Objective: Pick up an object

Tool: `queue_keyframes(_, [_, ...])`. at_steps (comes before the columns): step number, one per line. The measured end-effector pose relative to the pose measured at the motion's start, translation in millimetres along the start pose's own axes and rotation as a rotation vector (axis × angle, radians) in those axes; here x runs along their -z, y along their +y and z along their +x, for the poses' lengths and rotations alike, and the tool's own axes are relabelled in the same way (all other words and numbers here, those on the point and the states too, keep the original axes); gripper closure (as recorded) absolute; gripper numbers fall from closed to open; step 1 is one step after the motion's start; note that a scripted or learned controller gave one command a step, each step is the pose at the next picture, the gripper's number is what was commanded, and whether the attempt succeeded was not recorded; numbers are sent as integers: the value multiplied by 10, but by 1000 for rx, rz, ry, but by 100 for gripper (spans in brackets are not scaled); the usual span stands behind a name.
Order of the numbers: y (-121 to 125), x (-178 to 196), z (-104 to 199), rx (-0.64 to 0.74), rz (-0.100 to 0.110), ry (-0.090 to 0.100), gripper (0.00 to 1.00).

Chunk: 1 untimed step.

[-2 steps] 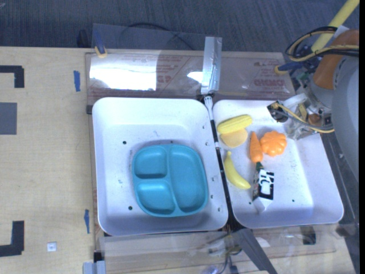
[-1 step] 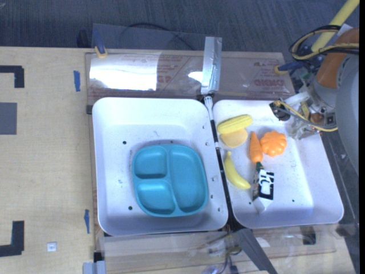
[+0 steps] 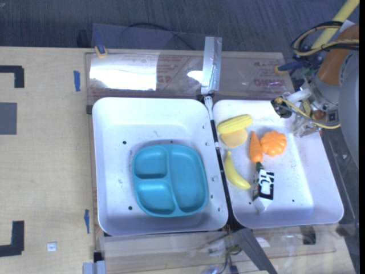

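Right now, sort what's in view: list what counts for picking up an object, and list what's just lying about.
For the job:
gripper
orange pumpkin toy
carrot toy
banana
yellow corn toy
black-and-white tube
right bin

Lying about:
blue divided tray
left bin
blue tape marks

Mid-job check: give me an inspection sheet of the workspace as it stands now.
Surface: wooden bench bearing left bin and right bin, side by side.
Job's things: in the right bin, corn cob, yellow round piece, carrot, orange pumpkin, banana, black-and-white tube.
Clutter: blue divided tray in the left bin.
Grippers: tool over the right bin's far right corner; holds nothing that I can see.
Cables: yellow and black loops by the arm's wrist.
Surroundings: clear sheeting behind the bins; dark carpet beyond.
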State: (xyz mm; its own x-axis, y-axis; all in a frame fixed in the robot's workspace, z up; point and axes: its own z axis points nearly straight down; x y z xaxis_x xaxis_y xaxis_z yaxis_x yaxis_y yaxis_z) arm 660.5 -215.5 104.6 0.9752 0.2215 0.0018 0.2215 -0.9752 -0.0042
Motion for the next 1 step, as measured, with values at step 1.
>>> queue_keyframes(1, [-6, 104, 9, 4, -1, 0, 100])
